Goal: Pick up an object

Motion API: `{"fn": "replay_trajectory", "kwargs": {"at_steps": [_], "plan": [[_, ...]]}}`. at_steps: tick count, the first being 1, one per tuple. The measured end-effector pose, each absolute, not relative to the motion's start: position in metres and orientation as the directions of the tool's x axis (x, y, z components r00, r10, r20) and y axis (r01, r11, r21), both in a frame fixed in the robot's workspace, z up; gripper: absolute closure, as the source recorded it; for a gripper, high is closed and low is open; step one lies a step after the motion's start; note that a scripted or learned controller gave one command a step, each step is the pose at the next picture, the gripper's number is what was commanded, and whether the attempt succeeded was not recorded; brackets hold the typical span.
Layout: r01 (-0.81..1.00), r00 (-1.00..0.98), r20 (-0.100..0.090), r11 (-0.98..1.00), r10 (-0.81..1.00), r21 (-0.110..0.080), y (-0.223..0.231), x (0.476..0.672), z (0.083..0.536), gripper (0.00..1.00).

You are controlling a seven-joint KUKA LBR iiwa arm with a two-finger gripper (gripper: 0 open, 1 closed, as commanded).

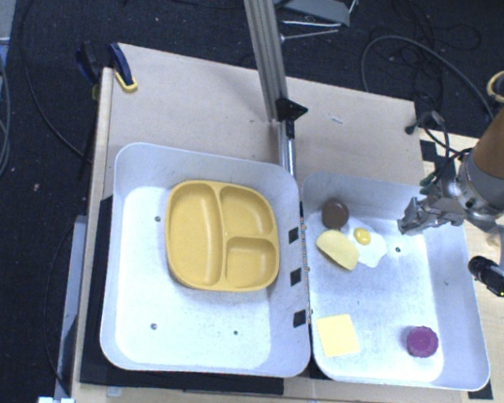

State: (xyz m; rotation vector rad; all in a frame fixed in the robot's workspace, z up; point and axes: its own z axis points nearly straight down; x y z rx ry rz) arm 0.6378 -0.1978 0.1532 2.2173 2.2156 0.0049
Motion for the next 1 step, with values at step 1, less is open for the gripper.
{"fn": "replay_trajectory", "kwargs": {"at_steps": [1], "plan": [[1.000,-0.002,-0.003,0.002,1.000,0.008,-0.1980,0.6397,0.2066,1.00]]}}
